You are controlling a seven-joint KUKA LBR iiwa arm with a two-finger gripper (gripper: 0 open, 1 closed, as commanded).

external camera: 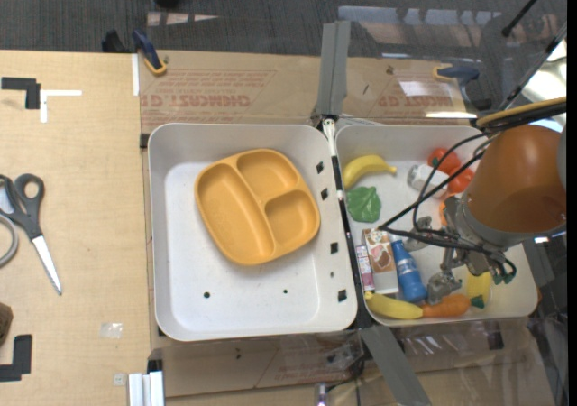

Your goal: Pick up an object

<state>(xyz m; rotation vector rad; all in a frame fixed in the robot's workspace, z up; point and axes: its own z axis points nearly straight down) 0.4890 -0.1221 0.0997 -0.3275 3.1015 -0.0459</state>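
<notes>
Gripper (444, 285) hangs right beside the blue bottle (407, 273); can't tell its state. Bottle looks light, slick; pinch mid-body.

The two bins (171, 242) look like smooth white plastic with a faint sheen. The divided orange plate (258, 204) is matt plastic. The counter (72, 215) shows pale wood grain. The scissors (34, 228) have shiny metal blades and grey plastic handles. The arm's orange band (518, 179) is glossy.

two bananas (369, 168), one plate (258, 206)
</notes>
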